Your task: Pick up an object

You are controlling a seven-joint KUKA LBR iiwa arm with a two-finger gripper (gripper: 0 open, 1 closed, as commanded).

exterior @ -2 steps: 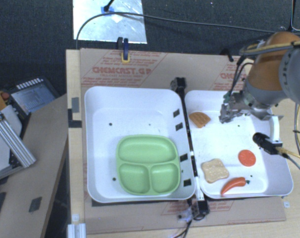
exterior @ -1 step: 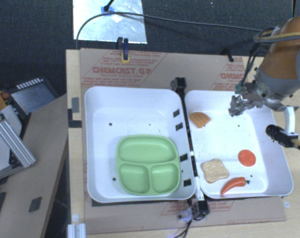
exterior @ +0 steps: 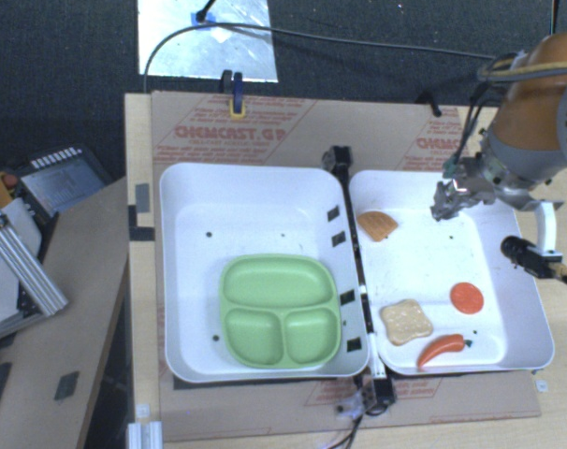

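Note:
The right bin (exterior: 508,279) holds a tan croissant-like piece (exterior: 378,224) at its upper left, a red disc (exterior: 467,296) right of centre, a slice of toast (exterior: 407,321) near the front, and a red-orange pepper (exterior: 442,349) at the front edge. My gripper (exterior: 443,208) hangs over the upper part of the right bin, to the right of the tan piece and apart from it. Nothing shows between its fingers.
The left bin (exterior: 199,204) holds a green three-compartment tray (exterior: 279,309). A black divider clamp (exterior: 340,162) sits between the bins. A black fitting (exterior: 527,253) juts over the right bin's right rim. Cables cross behind the bins.

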